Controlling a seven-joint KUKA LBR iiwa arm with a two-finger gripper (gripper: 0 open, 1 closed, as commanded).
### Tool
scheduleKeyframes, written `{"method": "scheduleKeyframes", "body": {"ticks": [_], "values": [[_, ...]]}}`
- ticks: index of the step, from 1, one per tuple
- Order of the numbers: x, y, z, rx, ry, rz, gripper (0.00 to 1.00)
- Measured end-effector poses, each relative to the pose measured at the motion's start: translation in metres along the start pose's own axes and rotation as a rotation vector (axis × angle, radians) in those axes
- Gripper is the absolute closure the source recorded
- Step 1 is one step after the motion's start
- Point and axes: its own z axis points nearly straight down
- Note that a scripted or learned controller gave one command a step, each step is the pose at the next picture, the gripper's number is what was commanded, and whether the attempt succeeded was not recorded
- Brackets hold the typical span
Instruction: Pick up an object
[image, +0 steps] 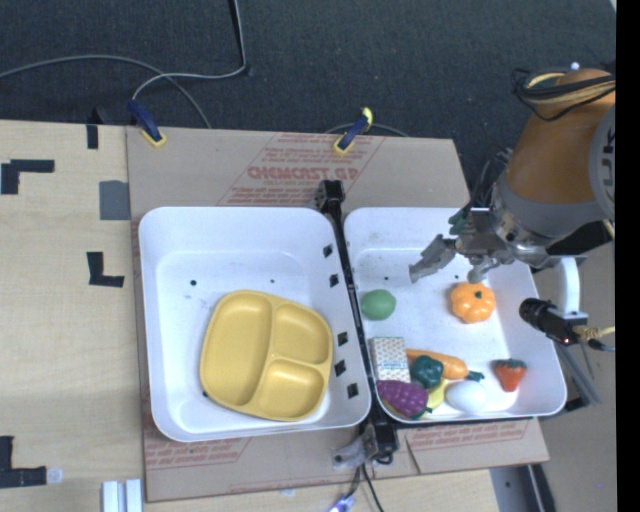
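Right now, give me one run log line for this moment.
gripper: open, over right bin, holding nothing | nearest: orange pumpkin, just below fingers | left bin: yellow tray | pick: not yet done

A wooden bench (60, 330) bears a cardboard sheet (290, 165) carrying two white bins (160, 240) side by side.
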Motion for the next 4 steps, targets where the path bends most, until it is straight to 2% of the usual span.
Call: {"method": "scheduleKeyframes", "body": {"ticks": [1,2,3,4], "values": [[-0.056,0.033,0.010,0.000,-0.001,0.002,0.00],[-0.119,0.039,0.107,0.003,-0.001,0.002,0.00],[-0.105,0.036,0.167,-0.004,-0.003,0.001,0.00],[-0.104,0.036,0.157,-0.004,-0.003,0.000,1.00]]}}
